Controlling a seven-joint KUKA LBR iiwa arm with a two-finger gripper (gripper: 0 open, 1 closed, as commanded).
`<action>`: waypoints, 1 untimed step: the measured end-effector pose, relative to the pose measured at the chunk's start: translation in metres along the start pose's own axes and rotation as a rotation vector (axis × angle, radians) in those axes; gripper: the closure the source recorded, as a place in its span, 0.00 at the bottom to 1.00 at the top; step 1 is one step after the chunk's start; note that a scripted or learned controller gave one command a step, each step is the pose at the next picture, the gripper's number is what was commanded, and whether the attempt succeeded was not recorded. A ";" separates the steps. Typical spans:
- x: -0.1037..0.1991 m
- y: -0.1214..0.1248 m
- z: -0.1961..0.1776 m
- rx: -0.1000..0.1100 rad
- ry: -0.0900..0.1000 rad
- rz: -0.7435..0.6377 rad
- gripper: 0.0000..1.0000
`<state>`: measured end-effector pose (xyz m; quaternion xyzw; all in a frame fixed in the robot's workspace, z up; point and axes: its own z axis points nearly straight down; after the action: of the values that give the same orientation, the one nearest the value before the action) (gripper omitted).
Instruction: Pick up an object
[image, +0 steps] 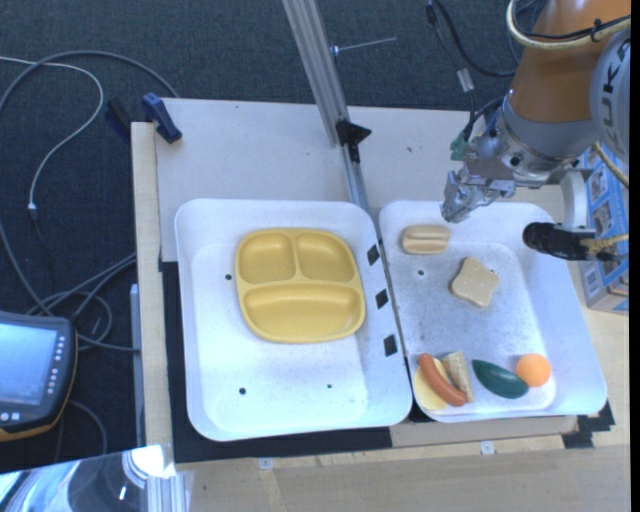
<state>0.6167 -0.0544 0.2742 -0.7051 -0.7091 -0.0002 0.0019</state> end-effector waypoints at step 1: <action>0.059 -0.020 0.015 0.002 0.001 -0.001 1.00</action>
<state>0.5965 0.0041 0.2595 -0.7047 -0.7095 0.0004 0.0029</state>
